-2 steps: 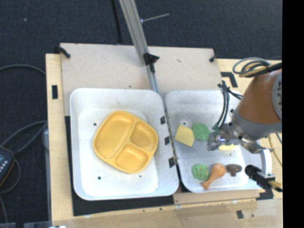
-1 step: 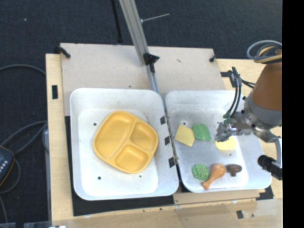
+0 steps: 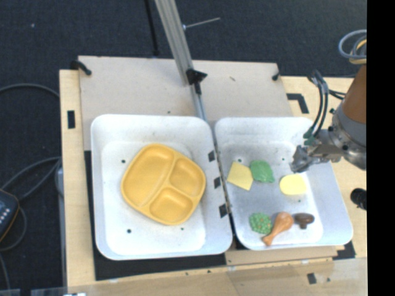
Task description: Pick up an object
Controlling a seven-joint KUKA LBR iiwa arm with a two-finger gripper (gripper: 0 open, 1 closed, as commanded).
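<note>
Pincer (image 3: 300, 161) right of centre, opening impossible to tell, just above yellow piece (image 3: 293, 185) in right bin (image 3: 247, 131): likely light, stiff, smooth; best pinched across its narrow width.

I count two white bins: the left bin (image 3: 111, 239) and the right bin (image 3: 336, 227). In the left one lies one yellow tray (image 3: 163, 183), and it has three compartments. In the right one I count six small pieces: one pale yellow wedge (image 3: 240, 176), one green leafy piece (image 3: 262, 171), one round yellow piece (image 3: 294, 185), one green bumpy piece (image 3: 260, 222), one drumstick (image 3: 278, 227) and one dark brown piece (image 3: 303, 219). That makes three yellow things, two green, two brown.
</note>
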